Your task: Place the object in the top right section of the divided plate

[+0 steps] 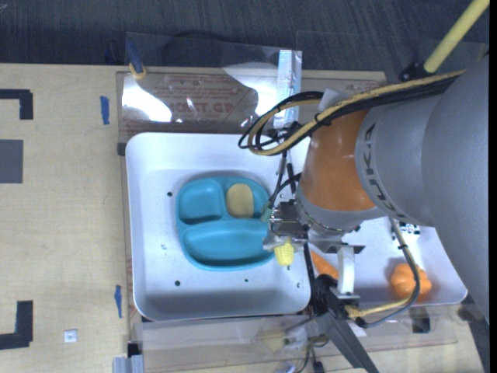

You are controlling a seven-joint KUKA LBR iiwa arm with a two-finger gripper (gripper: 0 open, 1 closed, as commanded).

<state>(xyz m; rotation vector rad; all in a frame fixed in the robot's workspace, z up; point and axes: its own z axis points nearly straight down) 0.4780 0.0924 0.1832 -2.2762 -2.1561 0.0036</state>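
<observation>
We see a pale wooden bench (62, 231) – dark grey carpet (194, 6) beyond it, black markings on its left.

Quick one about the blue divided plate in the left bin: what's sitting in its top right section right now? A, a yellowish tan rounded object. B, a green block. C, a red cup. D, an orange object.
A: a yellowish tan rounded object lies in the top right section of the blue divided plate, while the orange object sits apart in the right bin.
</observation>
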